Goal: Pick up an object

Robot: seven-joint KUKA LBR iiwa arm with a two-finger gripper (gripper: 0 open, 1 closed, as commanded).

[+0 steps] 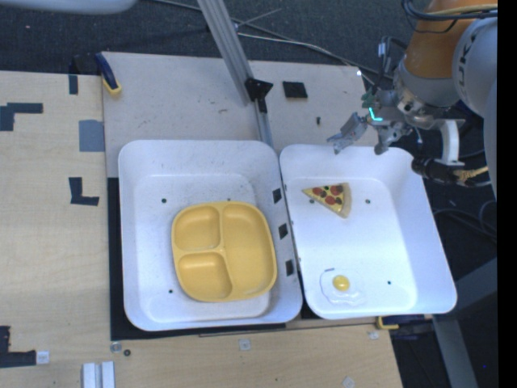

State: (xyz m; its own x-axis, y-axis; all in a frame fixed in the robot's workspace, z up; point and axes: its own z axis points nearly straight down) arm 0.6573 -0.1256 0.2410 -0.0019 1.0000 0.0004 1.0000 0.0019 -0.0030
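A pizza slice [329, 197] with red toppings lies in the right bin [408, 217], near its far left part. Toward that bin's front edge rests a fried egg [340, 286]. My gripper [365, 137] hangs over the right bin's far rim, above and to the right of the pizza slice. Its two fingers [346, 132] are spread apart with nothing between them. The grey arm with its orange band reaches in from the upper right.
The left bin [141, 217] holds a yellow divided plate [224, 250]. A slanted metal pole [230, 43] stands behind the bins. Cables trail across the dark floor at the back and beside the arm.
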